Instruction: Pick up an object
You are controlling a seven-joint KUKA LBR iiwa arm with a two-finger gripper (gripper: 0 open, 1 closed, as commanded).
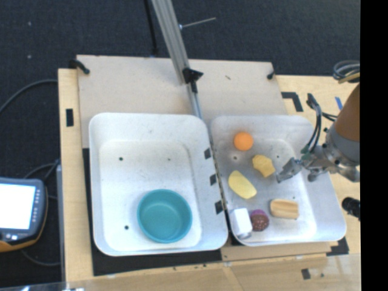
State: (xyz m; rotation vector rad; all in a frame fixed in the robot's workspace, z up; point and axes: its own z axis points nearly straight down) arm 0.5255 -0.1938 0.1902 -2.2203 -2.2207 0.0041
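**Mira:** Gripper (290,170) first: where is it?

**Tom:** Over the right bin (324,226), reaching in from the right side. The grey arm (339,156) with its orange band comes in at the bin's right edge, and the dark gripper end sits above the bin floor, just right of the small yellow object (263,165).

**Mira:** Open or closed?

**Tom:** I cannot tell. That end is a dark, blurred shape from this angle. Nothing is visibly held in it.

**Mira:** What lies in that bin?

**Tom:** An orange ball (243,141) near the back left. Below it and a little right, the small yellow object, close beside the gripper; whether they touch I can't make out. Further down and left, a larger yellow oval piece (242,185). Toward the front, a tan block that looks like a bread piece (284,209), lying almost directly below the gripper but apart from it. At the front left corner, a white block (242,221) with a dark reddish round object (259,220) just beside it on its right, seemingly touching.

**Mira:** And the left bin (109,132)?

**Tom:** It holds a teal bowl (164,216), upright, near the front right part of its floor.

**Mira:** Anything else around?

**Tom:** A metal pole (173,35) slants down from the top to the gap between the bins, and a screen device (21,211) sits at the far left edge.
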